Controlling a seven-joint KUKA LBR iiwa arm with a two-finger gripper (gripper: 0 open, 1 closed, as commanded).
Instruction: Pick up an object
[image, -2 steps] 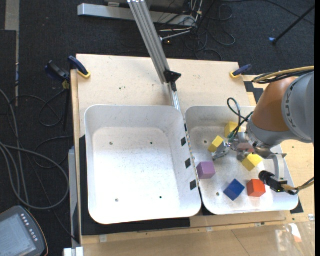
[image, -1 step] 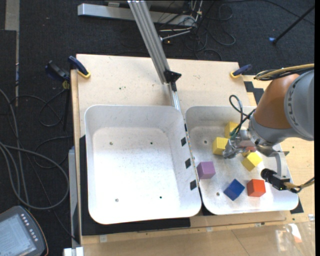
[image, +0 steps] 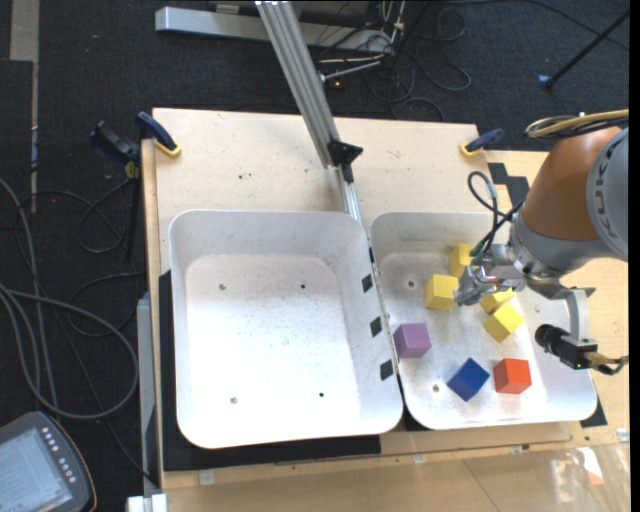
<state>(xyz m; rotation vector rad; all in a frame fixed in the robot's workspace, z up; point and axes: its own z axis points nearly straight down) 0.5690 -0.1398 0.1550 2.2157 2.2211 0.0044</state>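
Yellow blocks are what I'm down among right now, in the right bin (image: 560, 405). My gripper (image: 478, 287) sits low over the middle of that bin, with my grey wrist and the orange band of my arm (image: 570, 195) coming in from the right and covering the bin's far right corner. One yellow cube (image: 441, 292) lies just left of my fingertips, so close it looks to be touching them, though I can't say it sits between them. A second yellow cube (image: 460, 259) peeks out on the far side, partly behind my gripper. A third yellow cube (image: 504, 318) lies just to the near right, tilted on the bin floor. How wide my gripper stands I cannot tell; the metal parts blur together from this angle.

Nearer in the same bin, a purple cube (image: 411, 339) rests close to the left wall. A blue cube (image: 468, 379) sits near the front edge, and a red-orange cube (image: 512, 375) is just to its right, the two near but apart. The left bin (image: 190, 300) lies alongside, its wall meeting the right bin's. Both rest on the pale bench (image: 250, 150), with a slanted metal pole (image: 305, 85) rising from the far side.
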